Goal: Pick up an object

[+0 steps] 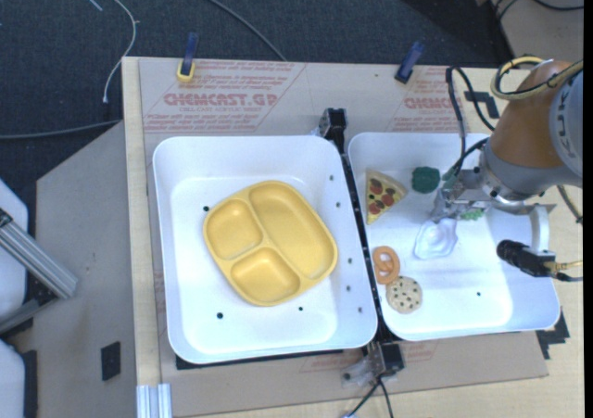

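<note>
Pincer (447, 208) hangs low over the right bin (491, 310), at the frame's right centre, on the grey arm (537, 143) coming in from the right edge. Whether its fingers are open or shut cannot be told, and nothing is seen between them. Just below it lies a clear cup (434, 241). Just left of it sits a green piece (425, 179), and further left a pizza slice (382, 195). Lower left in that bin lie a pretzel (385, 264) and a cookie (404, 295), close together. A yellow tray (270, 242) fills the middle of the left bin (185, 314).
</note>
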Controlling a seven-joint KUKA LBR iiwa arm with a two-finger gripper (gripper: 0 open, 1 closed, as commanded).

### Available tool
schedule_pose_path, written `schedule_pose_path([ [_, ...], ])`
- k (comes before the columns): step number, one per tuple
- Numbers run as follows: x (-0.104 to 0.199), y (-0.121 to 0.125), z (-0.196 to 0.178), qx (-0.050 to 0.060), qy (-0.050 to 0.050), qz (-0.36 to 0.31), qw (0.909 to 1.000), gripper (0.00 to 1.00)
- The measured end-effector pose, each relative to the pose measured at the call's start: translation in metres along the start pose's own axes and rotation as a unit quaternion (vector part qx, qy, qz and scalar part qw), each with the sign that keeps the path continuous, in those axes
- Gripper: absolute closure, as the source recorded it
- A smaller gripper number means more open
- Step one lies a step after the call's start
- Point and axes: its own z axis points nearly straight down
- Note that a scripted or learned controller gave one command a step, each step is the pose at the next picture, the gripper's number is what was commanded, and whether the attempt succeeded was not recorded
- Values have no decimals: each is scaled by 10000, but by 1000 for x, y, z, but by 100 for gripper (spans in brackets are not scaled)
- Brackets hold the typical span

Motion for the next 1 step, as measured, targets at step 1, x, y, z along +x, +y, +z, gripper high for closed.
schedule_pose_path([
  [1,3,4,-44,27,-18,-3,10000,100],
])
